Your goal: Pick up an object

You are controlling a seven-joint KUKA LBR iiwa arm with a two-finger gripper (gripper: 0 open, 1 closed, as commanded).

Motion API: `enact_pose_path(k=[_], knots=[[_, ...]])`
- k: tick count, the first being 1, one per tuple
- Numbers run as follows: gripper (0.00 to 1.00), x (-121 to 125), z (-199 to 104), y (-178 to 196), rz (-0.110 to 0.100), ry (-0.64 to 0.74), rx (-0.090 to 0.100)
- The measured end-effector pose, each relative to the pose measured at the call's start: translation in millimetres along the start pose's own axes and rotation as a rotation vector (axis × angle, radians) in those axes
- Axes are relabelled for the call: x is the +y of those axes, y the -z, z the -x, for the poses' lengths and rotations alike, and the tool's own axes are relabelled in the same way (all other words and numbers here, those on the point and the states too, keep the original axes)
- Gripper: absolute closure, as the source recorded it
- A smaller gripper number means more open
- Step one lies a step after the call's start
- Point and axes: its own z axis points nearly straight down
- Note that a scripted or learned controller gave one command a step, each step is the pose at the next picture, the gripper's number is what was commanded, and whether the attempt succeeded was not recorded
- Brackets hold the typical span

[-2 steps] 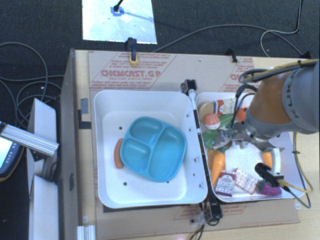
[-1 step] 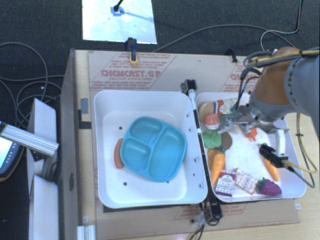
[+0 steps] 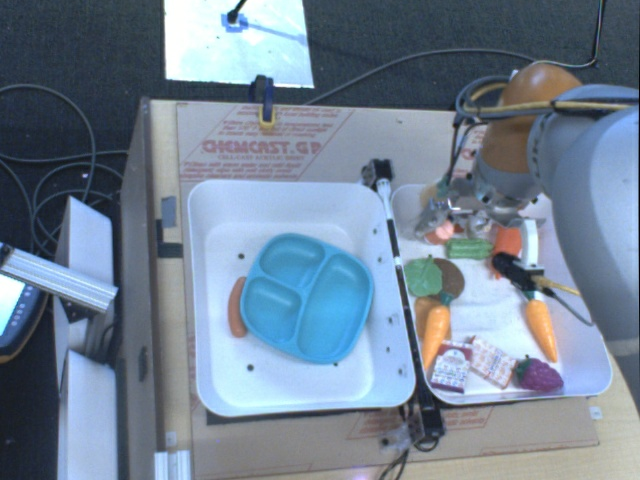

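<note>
Gripper (image 3: 447,218) hangs low over the right bin's (image 3: 590,368) twelve o'clock corner, directly above a pink piece (image 3: 437,234); it should descend straight, centred, closing only once the piece sits between.

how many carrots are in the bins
2, both in the right bin. One carrot lies beside the divider, below the green leaf. The other carrot lies nearer the right wall. The arm may hide more.
</note>
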Motion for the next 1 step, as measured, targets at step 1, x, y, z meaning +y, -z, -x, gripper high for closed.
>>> enact_pose_path(k=[1], knots=[[1.0,0.5,0.1,10.5,0.002,0.005,-0.001]])
